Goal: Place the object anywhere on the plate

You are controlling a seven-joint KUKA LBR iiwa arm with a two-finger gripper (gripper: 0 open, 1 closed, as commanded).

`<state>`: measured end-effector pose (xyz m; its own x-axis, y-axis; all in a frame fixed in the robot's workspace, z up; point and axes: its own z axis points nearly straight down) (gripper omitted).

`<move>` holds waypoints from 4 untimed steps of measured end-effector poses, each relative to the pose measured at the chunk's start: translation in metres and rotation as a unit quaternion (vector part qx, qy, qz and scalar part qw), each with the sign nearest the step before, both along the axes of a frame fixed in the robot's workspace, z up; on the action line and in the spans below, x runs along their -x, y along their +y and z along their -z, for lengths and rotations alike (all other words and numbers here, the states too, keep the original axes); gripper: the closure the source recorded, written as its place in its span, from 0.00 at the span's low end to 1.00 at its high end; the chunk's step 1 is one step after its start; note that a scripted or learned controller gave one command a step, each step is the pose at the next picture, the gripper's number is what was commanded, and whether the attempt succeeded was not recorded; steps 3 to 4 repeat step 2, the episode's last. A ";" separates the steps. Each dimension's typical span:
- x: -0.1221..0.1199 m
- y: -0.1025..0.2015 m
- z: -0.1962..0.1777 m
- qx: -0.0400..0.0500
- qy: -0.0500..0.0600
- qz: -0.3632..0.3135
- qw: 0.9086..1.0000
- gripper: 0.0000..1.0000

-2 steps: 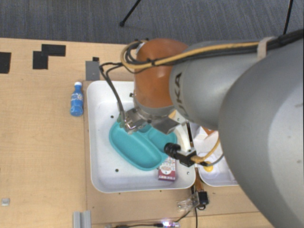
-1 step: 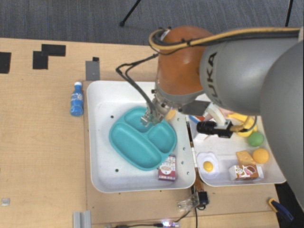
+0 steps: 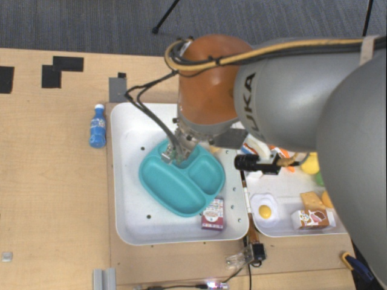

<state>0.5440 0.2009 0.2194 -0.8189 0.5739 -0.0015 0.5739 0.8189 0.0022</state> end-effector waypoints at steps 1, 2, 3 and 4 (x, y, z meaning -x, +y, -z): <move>0.026 -0.083 -0.006 0.000 0.000 0.048 0.999 1.00; 0.038 -0.041 0.021 0.000 0.001 0.123 0.992 1.00; 0.038 -0.041 0.021 0.000 0.001 0.123 0.992 1.00; 0.038 -0.041 0.021 0.000 0.001 0.123 0.992 1.00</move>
